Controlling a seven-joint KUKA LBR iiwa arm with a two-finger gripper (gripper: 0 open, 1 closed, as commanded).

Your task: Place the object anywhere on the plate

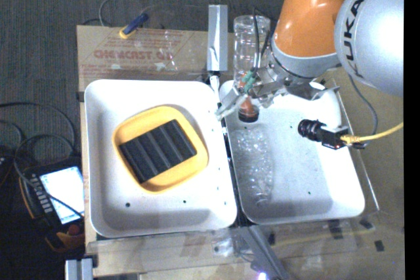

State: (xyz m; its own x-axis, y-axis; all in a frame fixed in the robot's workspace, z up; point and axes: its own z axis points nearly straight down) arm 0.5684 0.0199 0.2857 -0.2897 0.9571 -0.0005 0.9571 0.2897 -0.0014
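A clear plastic bottle (252,157) with an orange-brown cap is lying in the right bin (328,200), cap toward the far side. The gripper (248,94) is hovering just over the cap; whether its fingers are apart cannot be told. The glossy yellow plate (125,134), ribbed dark centre, is waiting in the left bin (105,206).

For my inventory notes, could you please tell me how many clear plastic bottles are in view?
2: one bottle lies in the right bin; another bottle stands behind it. The arm may hide more.
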